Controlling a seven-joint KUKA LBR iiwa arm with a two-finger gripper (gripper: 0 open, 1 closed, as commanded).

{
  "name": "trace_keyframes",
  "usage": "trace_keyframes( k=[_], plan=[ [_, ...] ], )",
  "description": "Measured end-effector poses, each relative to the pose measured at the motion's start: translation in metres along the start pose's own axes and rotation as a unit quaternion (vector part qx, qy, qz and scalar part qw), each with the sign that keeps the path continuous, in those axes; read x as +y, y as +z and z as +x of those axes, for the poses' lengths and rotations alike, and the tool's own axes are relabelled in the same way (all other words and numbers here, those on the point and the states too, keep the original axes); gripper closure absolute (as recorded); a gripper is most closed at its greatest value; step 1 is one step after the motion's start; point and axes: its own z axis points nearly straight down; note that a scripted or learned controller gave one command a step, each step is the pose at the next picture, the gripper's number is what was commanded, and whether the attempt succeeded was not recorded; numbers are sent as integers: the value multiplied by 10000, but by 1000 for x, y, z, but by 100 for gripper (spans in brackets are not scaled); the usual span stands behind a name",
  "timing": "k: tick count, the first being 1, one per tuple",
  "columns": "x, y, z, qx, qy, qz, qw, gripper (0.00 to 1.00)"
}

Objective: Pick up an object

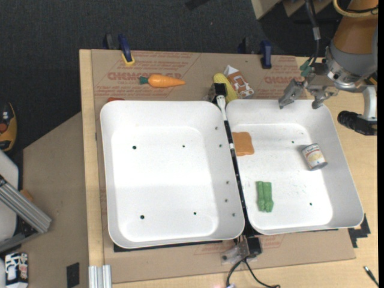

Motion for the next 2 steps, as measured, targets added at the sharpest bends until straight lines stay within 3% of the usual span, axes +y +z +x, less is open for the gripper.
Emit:
trace_keyframes(
  k=[1, 2],
  plan=[
    [1, -11, 0, -7, -4, -20, 10000, 100],
    [10, 12, 127, 33, -61, 15, 10000, 100]
  ],
)
